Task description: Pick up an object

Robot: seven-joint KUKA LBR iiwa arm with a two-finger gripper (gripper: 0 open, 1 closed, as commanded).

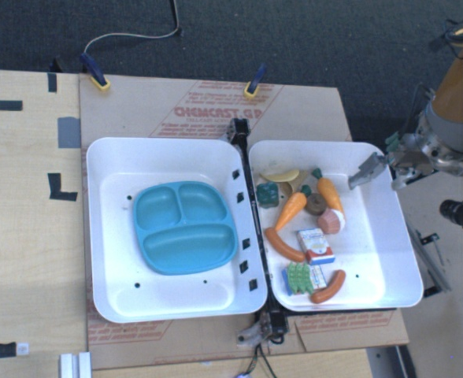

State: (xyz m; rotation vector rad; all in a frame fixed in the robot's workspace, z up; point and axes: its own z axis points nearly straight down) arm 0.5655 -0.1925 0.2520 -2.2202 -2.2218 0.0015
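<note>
Cardboard bench top (216, 113), dark carpet (310, 22)

Toys (306, 227) crowd right bin's (389, 242) left; right strip open.

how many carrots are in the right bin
2. One carrot lies slanted near the bin's middle; the other carrot lies to its right, by the pink-ended piece. Clutter could hide more.
</note>
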